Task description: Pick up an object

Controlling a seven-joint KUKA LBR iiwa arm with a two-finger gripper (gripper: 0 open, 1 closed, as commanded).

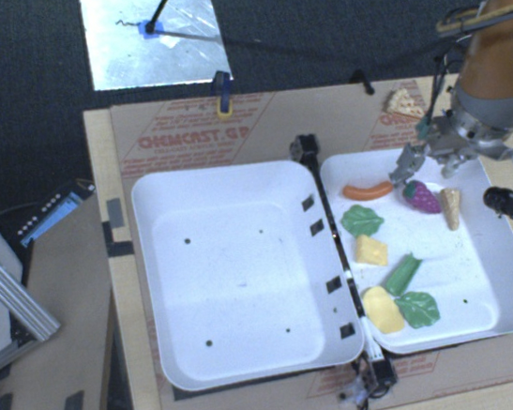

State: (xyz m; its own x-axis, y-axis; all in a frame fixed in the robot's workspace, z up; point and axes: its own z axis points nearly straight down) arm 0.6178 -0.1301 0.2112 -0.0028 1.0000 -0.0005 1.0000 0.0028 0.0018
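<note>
The gripper point(418, 163) hangs over the back of the right bin point(509, 282), at the end of the grey arm point(493, 71) that comes in from the right; its metal parts blur together, so how wide it stands cannot be told, and nothing shows held in it. Just beside it, toward the bin's middle, lies a purple bunch of grapes point(420, 196), and to the left of that an orange carrot point(368, 190) rests near the bin's back wall. A pale cone point(451, 207) lies just right of the grapes. Farther forward sit a green leaf point(362, 221), a yellow wedge of cheese point(371, 251), a dark green pepper point(403, 274), a yellow lemon point(382, 310) and a second green leaf point(420, 308) touching the lemon's right side. The left bin point(238, 273) stands beside the right one, their inner walls meeting along a line of black clips point(336, 283). Both bins rest on a brown cardboard sheet point(190, 135) on the tabletop point(71, 301), and a small cracker-like piece point(404, 103) lies on the cardboard behind the right bin.
</note>
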